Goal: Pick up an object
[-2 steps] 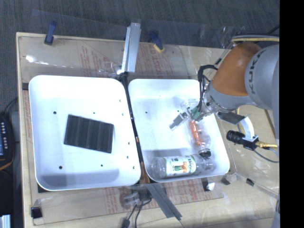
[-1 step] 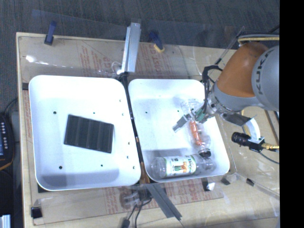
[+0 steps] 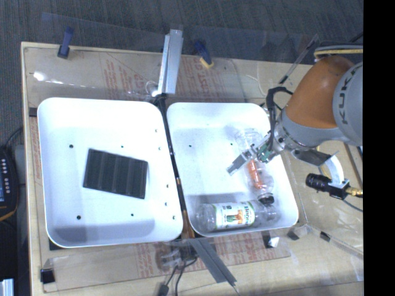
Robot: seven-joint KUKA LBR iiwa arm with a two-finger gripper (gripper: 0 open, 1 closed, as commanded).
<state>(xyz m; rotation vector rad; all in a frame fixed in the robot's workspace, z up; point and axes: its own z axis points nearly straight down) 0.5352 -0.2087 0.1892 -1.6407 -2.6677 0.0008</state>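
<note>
While two bottles [image 3: 227, 216] lie, one pad [image 3: 116, 173].

arm [image 3: 333, 103] cut off at right, hand [image 3: 244, 159] fingers too small to read

Dark grey carpet [image 3: 185, 5] — pale wooden bench [image 3: 92, 54]

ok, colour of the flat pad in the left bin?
Dark grey to black, faintly ribbed in strips: the flat pad, seen in the camera view.
</note>
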